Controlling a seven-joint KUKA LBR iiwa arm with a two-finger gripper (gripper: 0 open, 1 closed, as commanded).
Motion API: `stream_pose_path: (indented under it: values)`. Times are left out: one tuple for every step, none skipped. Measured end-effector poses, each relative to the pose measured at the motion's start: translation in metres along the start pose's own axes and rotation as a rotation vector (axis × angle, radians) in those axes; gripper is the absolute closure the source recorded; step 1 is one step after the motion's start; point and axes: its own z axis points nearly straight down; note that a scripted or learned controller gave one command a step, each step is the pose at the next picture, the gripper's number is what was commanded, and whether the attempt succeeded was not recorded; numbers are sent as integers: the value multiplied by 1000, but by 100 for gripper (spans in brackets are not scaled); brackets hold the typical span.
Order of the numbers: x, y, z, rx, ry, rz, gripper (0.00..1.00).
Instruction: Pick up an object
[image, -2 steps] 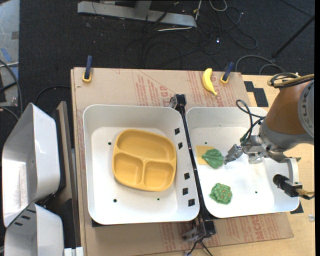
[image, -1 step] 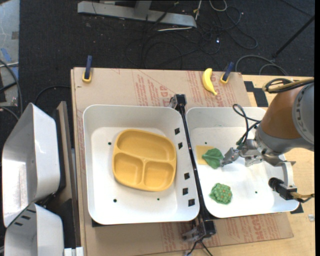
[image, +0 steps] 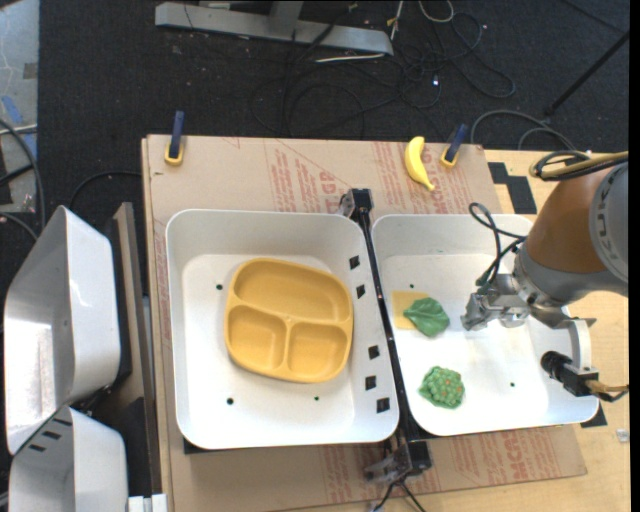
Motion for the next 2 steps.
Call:
stream_pose_path:
  values:
    - [0,-7,-46,-2,0,1,100]
    - [-5,-9,-90,-3,-1,-1,100]
